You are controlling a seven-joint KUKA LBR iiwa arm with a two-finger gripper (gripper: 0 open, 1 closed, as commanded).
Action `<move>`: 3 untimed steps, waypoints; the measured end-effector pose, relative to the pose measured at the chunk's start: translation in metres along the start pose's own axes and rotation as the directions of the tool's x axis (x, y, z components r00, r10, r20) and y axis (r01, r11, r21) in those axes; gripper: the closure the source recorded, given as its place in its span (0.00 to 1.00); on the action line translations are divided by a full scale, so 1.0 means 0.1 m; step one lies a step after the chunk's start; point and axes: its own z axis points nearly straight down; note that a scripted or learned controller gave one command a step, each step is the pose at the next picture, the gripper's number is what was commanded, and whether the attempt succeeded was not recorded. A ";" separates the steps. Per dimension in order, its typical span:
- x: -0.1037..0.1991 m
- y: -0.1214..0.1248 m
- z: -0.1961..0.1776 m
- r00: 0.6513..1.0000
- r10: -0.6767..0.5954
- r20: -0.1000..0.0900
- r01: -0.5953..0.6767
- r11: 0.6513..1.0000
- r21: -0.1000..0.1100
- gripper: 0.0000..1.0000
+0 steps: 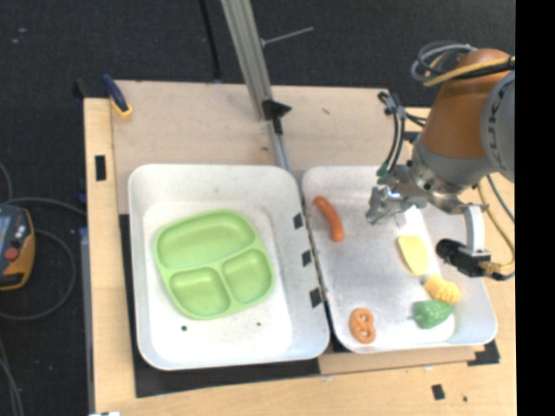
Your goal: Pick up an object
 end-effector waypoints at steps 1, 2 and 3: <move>0.60 -0.06 -0.03 1.000 -0.003 -0.001 0.003 1.000 0.001 1.00; 1.08 -0.16 0.02 1.000 -0.001 0.000 0.001 1.000 0.002 1.00; 1.52 -0.27 -0.11 1.000 -0.002 -0.001 0.002 1.000 -0.001 1.00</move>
